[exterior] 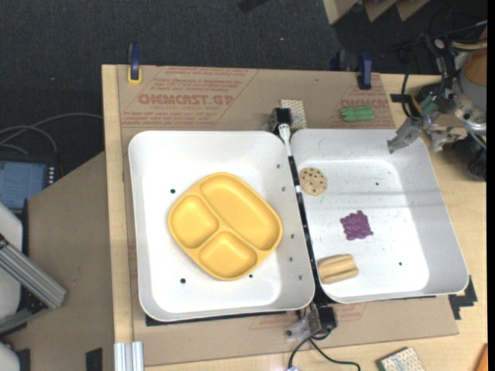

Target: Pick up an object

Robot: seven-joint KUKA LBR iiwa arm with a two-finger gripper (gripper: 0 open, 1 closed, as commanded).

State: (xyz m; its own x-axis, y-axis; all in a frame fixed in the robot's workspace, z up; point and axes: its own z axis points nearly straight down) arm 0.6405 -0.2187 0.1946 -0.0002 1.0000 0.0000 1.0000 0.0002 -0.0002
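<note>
Dark carpet behind, worktop [232, 91] with two white bins. Gripper [418, 130] hovering at right bin's [433, 230] far right corner, state of fingers impossible to tell. Nothing picked yet: cookie [313, 181], purple cluster [356, 225] and bread roll [337, 268] lying untouched there; yellow divided plate [224, 225] in left bin [147, 207].

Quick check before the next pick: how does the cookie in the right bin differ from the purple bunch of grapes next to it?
The cookie is a tan, speckled, flat round disc; the purple grapes form a lumpy, irregular cluster. The cookie lies against the right bin's left wall near its far corner, while the grapes sit out on the open floor toward the middle. Both are small, lie loose in the same bin and are apart from each other.
</note>
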